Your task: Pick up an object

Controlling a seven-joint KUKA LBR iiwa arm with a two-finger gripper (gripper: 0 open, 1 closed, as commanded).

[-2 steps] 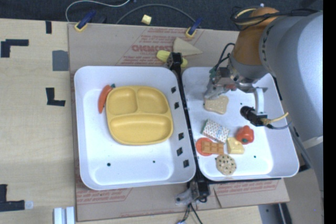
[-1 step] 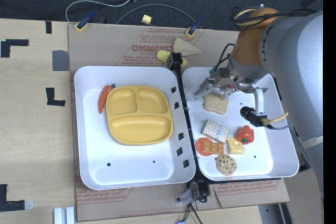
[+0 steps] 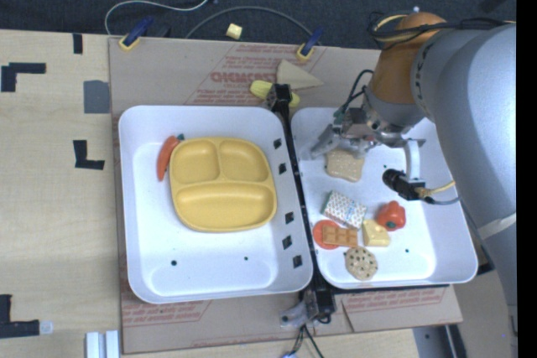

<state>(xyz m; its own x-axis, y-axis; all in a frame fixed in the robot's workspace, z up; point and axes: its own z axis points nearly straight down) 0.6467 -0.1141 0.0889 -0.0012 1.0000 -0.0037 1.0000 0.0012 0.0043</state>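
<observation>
I see left bin (image 3: 143, 264) holding yellow divided plate (image 3: 223, 183), carrot (image 3: 166, 157) touching plate's left edge. Right of plate, across divider, right bin (image 3: 453, 260). Gripper (image 3: 351, 140) sits low in right bin's upper part, right over bread slice (image 3: 345, 165); cannot tell grip state. Below bread: checkered cracker (image 3: 345, 208), then waffle (image 3: 334, 236), cookie (image 3: 361, 262) lowest. Right of cracker: cheese cube (image 3: 376, 234), tomato (image 3: 391, 215) just beside it. Arm (image 3: 470, 105) fills space right of bread.

The tool (image 3: 348, 140) hovers low over a pale tan bread-like slice (image 3: 345, 166) in the right white bin (image 3: 449, 251). A yellow three-compartment plastic tray (image 3: 223, 183) lies in the left white bin (image 3: 143, 256), an orange carrot-shaped toy (image 3: 165, 157) just beside it.
</observation>
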